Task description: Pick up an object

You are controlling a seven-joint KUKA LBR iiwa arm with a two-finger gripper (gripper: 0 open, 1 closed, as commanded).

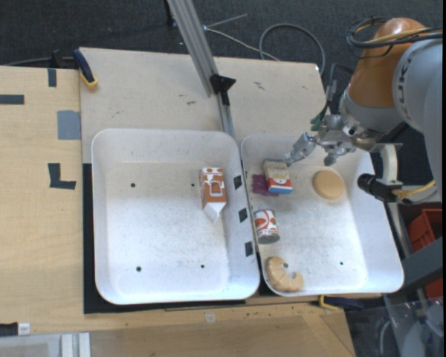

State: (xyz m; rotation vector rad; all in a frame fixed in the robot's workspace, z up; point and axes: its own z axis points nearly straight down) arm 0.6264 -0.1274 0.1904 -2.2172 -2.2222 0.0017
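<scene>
Objects for pickup lie in both shallow white bins. Left bin [119,222]: one orange-and-white carton [212,192], lying flat near the bin's right wall. Right bin [372,266]: a small box with a tan top and red-and-blue side [278,178], with a purple piece [260,184] touching its left side; a round tan disc-shaped item [329,184] to the right of the box; a red-and-white can [266,226] lying on its side near the left wall; a tan, curled pastry-shaped item [285,275] at the near edge.

My arm enters from the right, grey with its orange band [383,65] uppermost. My wrist angles down and leftward over the far part of the right bin. My gripper [301,150] hangs just above the small box, nothing visibly between the fingers. Finger spacing: I cannot tell.
</scene>
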